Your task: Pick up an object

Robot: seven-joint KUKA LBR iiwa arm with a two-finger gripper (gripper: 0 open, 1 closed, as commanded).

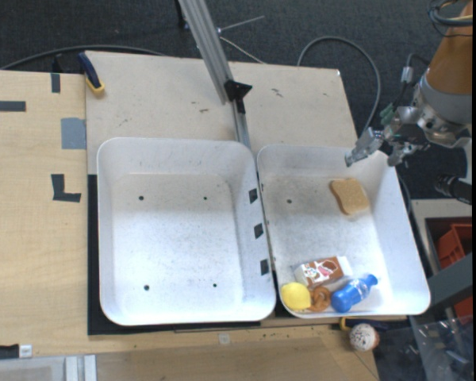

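Crowding the right bin's [397,213] near corner: carton [321,271], lemon [295,296], bottle [355,291].

I count two shallow white plastic bins [182,308]; one tan bread slice [350,196], one round yellow lemon [295,296], one blue bottle [354,292], one red-and-white carton [321,271]
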